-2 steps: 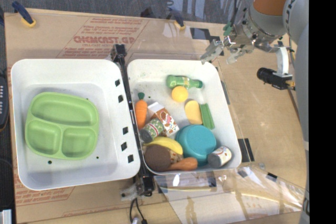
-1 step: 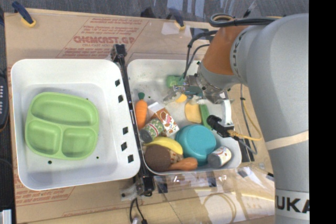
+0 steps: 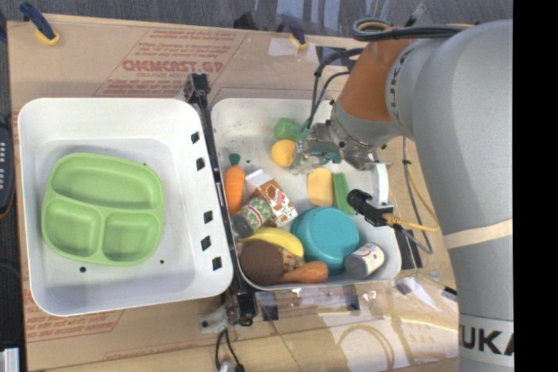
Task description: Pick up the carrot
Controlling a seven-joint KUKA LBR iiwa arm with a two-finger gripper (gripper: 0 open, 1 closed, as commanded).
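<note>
Carrot (image 3: pixel 234 187): orange with a green top, lying near the left wall of the right bin (image 3: pixel 253 113), roughly lengthwise, nothing gripping it.
Carrot's neighbours: a small printed carton (image 3: pixel 275 198) just to its right, a little can (image 3: pixel 254 213) right below that.
Gripper (image 3: pixel 312 149): hanging over the upper middle of the right bin, beside a yellow round fruit (image 3: pixel 282 153) and a green item (image 3: pixel 287 130). Honestly can't tell if it's open or closed from this angle, the wrist blocks it.
Gap to carrot: gripper is well to the right and a bit up from it, not touching.
Arm (image 3: pixel 436 91): big grey thing with the orange band, coming in from the right.
Rest of right bin: yellow block (image 3: pixel 320 186), teal bowl (image 3: pixel 329 238), banana (image 3: pixel 274 241), a brown round thing (image 3: pixel 264 260), and an orange-red piece (image 3: pixel 304 273) along the bottom edge.
Left bin (image 3: pixel 52 122): 1 green divided tray (image 3: pixel 103 207) with 3 sections.
Bench: 2 bins side by side on brown cardboard (image 3: pixel 131 57).
</note>
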